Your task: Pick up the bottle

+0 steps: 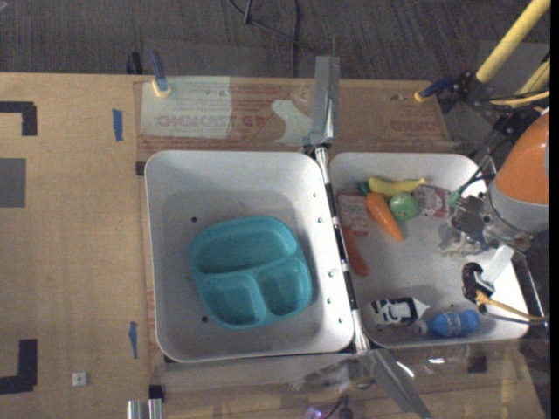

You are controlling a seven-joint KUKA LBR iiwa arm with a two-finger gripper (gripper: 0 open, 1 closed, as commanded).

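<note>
The small blue plastic bottle [452,323] lay on its side in the right-hand shallow white bin [419,166], against that bin's near wall and close to its near right corner. Its pale cap end pointed toward the black-and-white carton [397,311], which lay just beside it on the left.

The gripper [476,234] on the grey arm with the orange band [526,177] was positioned over the right edge of the same bin, above and to the right of the bottle in the view. The bottle sat apart from the gripper, with bare bin floor between them. How far the jaws stood apart could not be determined, and nothing was visibly held between them.

Farther from the bottle, toward the bin's far side, lay an orange plastic carrot [384,216], a yellow banana [396,183] and a green round item [403,205], grouped close together. The left-hand white bin [175,182] contained a teal divided tray [251,271].
</note>
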